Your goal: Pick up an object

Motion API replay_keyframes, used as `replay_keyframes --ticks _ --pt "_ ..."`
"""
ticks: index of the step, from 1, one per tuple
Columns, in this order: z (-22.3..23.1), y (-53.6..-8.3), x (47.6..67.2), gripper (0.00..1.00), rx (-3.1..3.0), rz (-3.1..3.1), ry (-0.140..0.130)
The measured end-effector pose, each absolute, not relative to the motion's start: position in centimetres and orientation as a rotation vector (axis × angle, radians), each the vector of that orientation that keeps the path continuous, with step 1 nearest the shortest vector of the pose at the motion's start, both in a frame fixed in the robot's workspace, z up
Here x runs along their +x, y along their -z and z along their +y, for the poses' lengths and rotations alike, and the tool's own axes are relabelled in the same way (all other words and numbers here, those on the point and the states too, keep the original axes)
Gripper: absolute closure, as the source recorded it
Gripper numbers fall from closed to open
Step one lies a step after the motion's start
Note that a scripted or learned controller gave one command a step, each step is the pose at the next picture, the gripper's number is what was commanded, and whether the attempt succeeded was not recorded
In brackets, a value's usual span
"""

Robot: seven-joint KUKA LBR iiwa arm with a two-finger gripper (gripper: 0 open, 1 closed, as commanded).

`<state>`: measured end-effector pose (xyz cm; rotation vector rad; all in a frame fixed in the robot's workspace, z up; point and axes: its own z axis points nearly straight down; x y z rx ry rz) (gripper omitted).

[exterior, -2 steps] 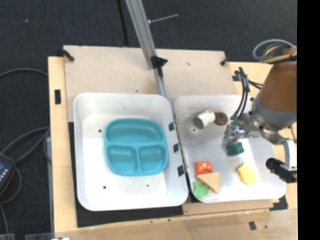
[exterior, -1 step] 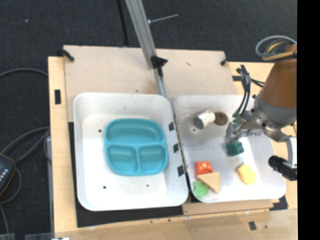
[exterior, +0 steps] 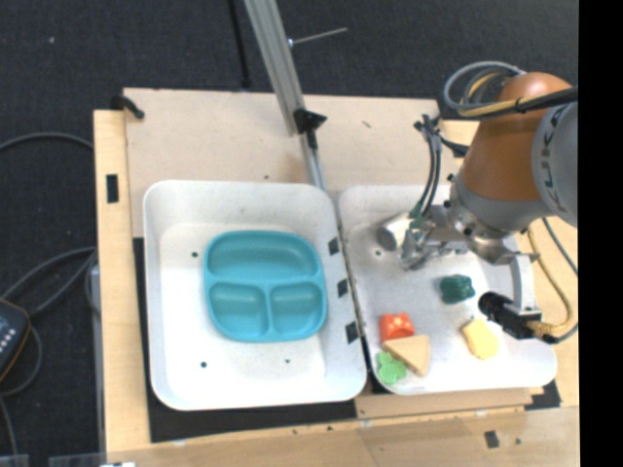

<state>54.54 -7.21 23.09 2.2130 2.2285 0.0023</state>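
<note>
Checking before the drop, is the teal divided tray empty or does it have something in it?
Empty: the teal tray in the left bin shows three bare compartments.

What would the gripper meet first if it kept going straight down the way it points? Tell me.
Most likely the bare white floor of the right bin. The gripper points down over it, with the dark green piece off to one side; depth is unclear.

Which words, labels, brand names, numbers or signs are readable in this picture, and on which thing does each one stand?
None can be read.
The blue tray, the two white bins and the small toys, such as the yellow one and the dark green one, bear no writing.
The dark device at the left edge has small light marks, too blurred to read.
</note>
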Motion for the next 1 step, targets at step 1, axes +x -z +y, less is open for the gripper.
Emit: replay_keyframes --ticks 1 --pt "-2.91 -24.1 56.39 1.0 2.213 2.229 -0.004"
